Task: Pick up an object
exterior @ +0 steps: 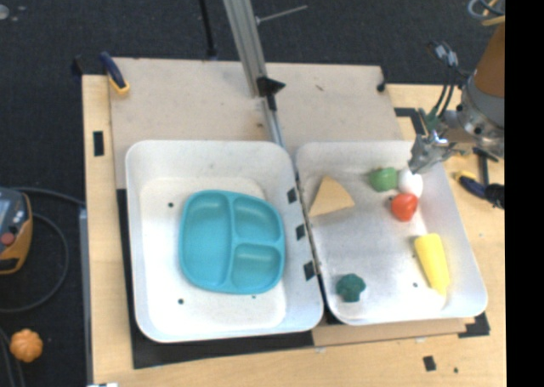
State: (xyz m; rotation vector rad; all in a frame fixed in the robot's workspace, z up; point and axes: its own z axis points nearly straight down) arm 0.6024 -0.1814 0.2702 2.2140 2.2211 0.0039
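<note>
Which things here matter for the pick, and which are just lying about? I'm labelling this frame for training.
For the pick, all in the right bin:
tool
green piece
white piece
red piece
corn
broccoli
tan wedge

Lying about:
blue tray in the left bin
orange ball
metal post

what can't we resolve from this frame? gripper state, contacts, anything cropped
- Gripper, camera view: too small and blurred to tell whether it is open or shut.
- White object: sits right below the gripper; contact cannot be judged, nor whether it touches the green object or red object.
- Arm: cut off by the right edge.
- Orange device: cut off by the left edge.
</note>
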